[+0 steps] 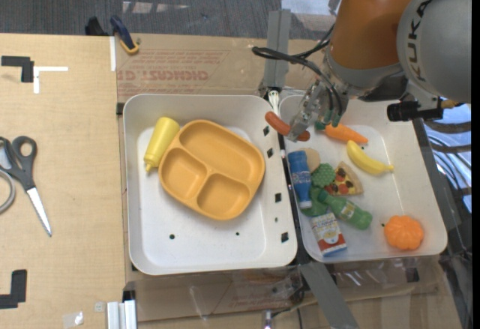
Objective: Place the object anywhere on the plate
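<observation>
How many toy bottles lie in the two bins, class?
3: a yellow bottle in the left bin beside the plate, a blue bottle and a green bottle in the right bin; others may hide under clutter.

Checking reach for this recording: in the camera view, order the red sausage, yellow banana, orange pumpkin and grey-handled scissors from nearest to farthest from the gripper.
1. Red sausage, just left of the gripper.
2. Yellow banana, right bin.
3. Orange pumpkin, right bin's near corner.
4. Grey-handled scissors, far left on the bench.

Orange plate (pixel 211 168), yellow banana (pixel 368 160), white bins (pixel 142 192)
</observation>
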Available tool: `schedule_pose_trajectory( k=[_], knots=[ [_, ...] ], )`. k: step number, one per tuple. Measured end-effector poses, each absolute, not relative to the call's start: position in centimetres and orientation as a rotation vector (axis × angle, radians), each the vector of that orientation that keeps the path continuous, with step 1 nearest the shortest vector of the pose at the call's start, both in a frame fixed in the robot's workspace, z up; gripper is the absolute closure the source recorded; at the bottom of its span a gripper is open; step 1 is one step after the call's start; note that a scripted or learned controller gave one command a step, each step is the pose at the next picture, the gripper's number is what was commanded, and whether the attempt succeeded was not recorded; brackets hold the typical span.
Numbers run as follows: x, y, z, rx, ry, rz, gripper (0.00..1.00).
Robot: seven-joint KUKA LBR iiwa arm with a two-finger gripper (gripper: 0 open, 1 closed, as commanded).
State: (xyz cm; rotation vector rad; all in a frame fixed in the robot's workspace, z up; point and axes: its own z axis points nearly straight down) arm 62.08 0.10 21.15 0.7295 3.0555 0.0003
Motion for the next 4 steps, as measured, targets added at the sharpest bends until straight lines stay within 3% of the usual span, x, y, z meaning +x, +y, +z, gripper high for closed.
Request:
schedule_pose_trajectory(
  k=[1, 2, 3, 4],
  knots=[
    [57.3, 4.6, 19.1, 0.480, 3.105, 0.000, 1.00],
    [58.7, 7.8, 22.3, 0.058, 3.138, 0.001, 1.00],
    [53.9, 5.9, 28.4, -0.574, 3.085, 0.001, 1.00],
    [51.7, 9.7, 33.3, -0.807, 3.031, 0.001, 1.00]
  ],
)
